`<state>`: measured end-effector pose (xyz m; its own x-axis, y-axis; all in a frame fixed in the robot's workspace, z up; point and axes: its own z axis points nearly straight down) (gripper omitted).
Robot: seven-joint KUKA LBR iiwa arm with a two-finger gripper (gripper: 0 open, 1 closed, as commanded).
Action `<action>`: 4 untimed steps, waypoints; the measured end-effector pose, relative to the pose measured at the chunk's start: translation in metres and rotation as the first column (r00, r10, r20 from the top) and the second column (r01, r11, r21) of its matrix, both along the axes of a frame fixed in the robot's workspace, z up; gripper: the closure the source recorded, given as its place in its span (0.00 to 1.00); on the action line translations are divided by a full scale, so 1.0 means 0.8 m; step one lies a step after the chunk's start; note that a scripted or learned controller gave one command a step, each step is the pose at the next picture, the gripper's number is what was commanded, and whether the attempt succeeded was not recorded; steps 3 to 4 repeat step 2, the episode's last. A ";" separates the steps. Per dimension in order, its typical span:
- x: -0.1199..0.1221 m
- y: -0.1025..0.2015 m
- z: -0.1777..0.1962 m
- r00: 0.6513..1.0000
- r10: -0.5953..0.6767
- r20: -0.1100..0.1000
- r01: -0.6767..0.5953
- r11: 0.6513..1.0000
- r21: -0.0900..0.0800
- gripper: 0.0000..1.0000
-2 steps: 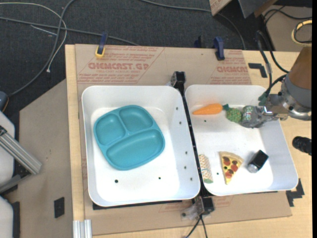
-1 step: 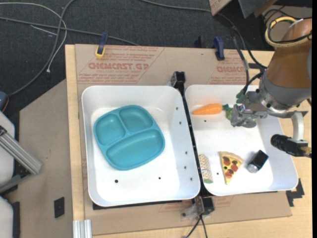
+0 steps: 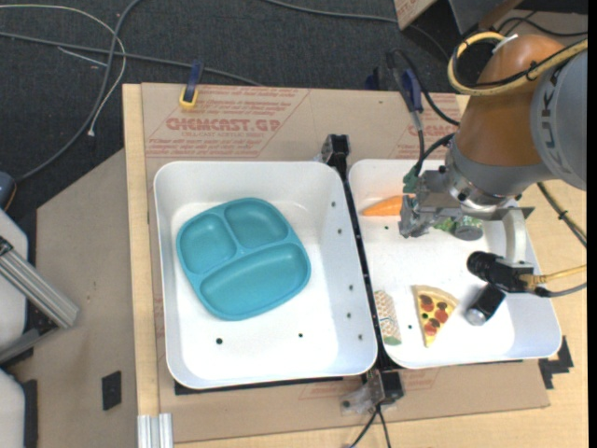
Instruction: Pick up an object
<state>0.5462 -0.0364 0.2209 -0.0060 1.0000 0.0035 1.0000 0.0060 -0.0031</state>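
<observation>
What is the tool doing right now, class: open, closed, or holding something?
Tool: low in the right bin, beside the orange carrot; open or closed cannot be told, and no object shows in its grip.

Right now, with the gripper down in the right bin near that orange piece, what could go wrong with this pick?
1. The gripper sits close to the orange carrot-like piece, which lies against the bin's left wall; closing could push it into the wall instead of catching it.
2. A green item lies half hidden under the wrist, so it may get grabbed or knocked by mistake.
</observation>
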 end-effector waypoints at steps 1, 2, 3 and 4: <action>0.024 0.072 0.010 1.000 0.002 0.005 -0.002 1.000 -0.001 1.00; 0.039 0.138 0.022 1.000 0.001 0.006 -0.001 1.000 -0.001 1.00; 0.039 0.138 0.022 1.000 0.001 0.006 -0.001 1.000 -0.001 1.00; 0.039 0.138 0.022 1.000 0.001 0.006 -0.001 1.000 -0.001 1.00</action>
